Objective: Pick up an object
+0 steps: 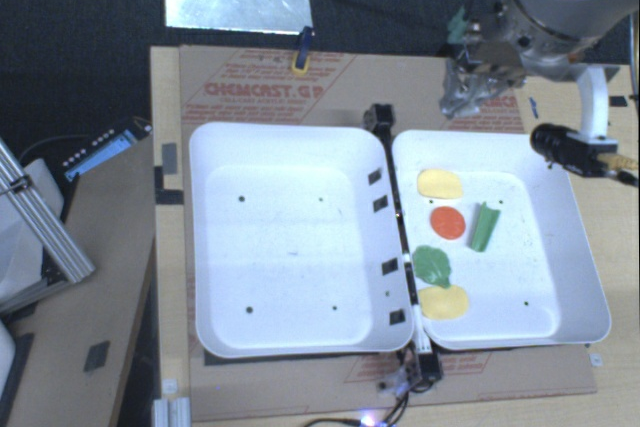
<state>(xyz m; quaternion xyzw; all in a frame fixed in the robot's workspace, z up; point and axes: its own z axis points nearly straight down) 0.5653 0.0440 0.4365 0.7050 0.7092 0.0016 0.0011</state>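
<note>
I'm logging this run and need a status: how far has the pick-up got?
Nothing looks done yet. The hand hangs above the bench beyond the right bin, with no object visible in it. All five pieces lie in that bin: upper yellow piece, red disc, green stick, green leaf, lower yellow piece. Left: descend, grasp one, lift.

Five small flat things lie in the right white bin (570, 245). A pale yellow oval piece (440, 183) sits at the top, with a round red-orange disc (447, 222) and a green stick (484, 226) below it. Lower down, a green leafy piece (432, 264) touches a yellow lump (444, 302).

Bench (170, 245) with brown board (260, 85) bearing two white bins (290, 140).
</note>
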